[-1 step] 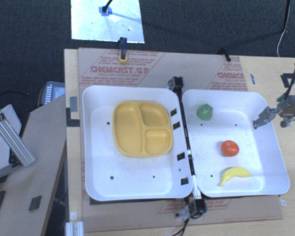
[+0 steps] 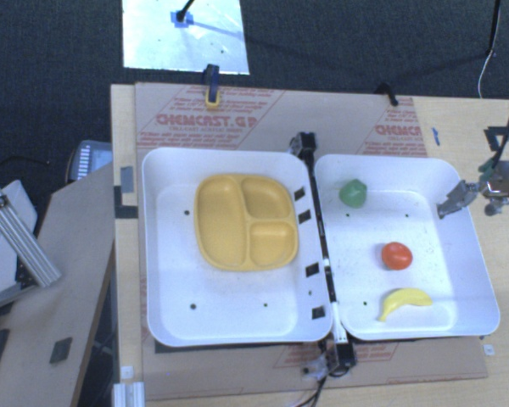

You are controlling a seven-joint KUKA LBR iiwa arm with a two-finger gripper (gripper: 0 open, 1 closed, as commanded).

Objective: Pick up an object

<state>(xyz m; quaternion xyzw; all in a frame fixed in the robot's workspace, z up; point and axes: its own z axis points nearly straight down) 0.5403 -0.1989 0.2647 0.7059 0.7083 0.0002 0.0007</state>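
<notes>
Three toy foods wait in the right bin (image 2: 471, 253) as the gripper (image 2: 455, 199) hangs over that bin's far right rim, its grey metal tip angled down toward the white floor. Whether the jaws are open or closed cannot be told from this distance; nothing shows between them.

The candidates lie well apart, which likely leaves room for a clean approach: a rounded green piece (image 2: 353, 192) near the bin's far left corner, a glossy orange-red tomato shape (image 2: 396, 255) at mid-floor, and a curved yellow banana (image 2: 405, 301) toward the near edge. All look like smooth moulded plastic (the banana's low, slender profile may be the hardest to pinch).

The left bin (image 2: 165, 312) holds a yellow compartment tray (image 2: 246, 221), matte and round-cornered. Both bins sit on printed cardboard on the desk (image 2: 492, 117), divided by a black clipped strip.
</notes>
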